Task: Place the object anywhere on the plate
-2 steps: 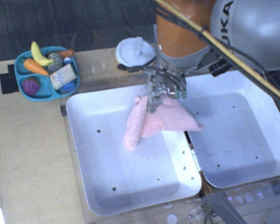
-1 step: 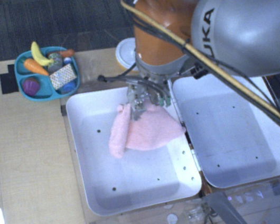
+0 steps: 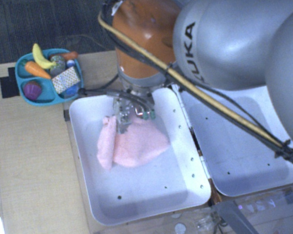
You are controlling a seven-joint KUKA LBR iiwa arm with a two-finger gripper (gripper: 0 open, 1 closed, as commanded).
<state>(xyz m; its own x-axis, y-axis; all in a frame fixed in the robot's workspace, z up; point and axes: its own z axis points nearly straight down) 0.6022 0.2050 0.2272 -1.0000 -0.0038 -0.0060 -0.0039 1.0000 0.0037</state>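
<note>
Far left on the bench (image 3: 28, 179) sits a blue plate (image 3: 50, 97) of toy food. Next, in the left bin (image 3: 145, 203), a pink cloth (image 3: 134, 144) lies crumpled; my jaws (image 3: 127, 117) touch its top edge, their state impossible to tell.

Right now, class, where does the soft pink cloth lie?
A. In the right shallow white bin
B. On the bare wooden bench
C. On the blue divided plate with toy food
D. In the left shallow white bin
D: the soft pink cloth lies crumpled on the floor of the left shallow white bin, under the gripper, apart from the blue divided plate beyond the bin's far left corner.
</note>
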